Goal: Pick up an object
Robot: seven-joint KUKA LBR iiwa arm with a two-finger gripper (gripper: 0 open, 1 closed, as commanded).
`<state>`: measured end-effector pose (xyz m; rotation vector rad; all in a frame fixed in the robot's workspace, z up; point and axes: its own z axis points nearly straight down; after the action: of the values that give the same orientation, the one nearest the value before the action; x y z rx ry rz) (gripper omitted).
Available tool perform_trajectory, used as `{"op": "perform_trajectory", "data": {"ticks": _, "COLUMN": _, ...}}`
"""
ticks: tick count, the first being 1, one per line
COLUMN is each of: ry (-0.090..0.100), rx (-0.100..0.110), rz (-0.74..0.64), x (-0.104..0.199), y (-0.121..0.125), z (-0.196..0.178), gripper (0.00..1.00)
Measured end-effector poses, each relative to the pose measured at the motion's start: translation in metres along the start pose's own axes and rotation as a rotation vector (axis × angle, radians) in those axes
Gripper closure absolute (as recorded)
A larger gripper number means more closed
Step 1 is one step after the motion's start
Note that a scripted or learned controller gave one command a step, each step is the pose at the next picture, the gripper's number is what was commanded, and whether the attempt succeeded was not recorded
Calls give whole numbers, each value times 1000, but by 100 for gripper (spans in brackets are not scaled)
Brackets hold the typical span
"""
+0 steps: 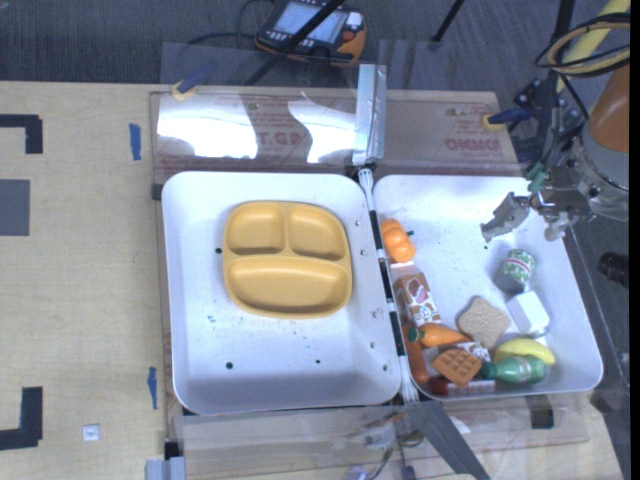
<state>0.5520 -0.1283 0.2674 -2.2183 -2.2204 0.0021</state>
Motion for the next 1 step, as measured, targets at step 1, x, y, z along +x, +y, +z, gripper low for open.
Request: {"op": "perform_trajectory", "data": {"ticks": 1, "ry": 1, "rx": 1, "rz": 102, "x": -42, "y": 27, "z": 72, "gripper": 0}}
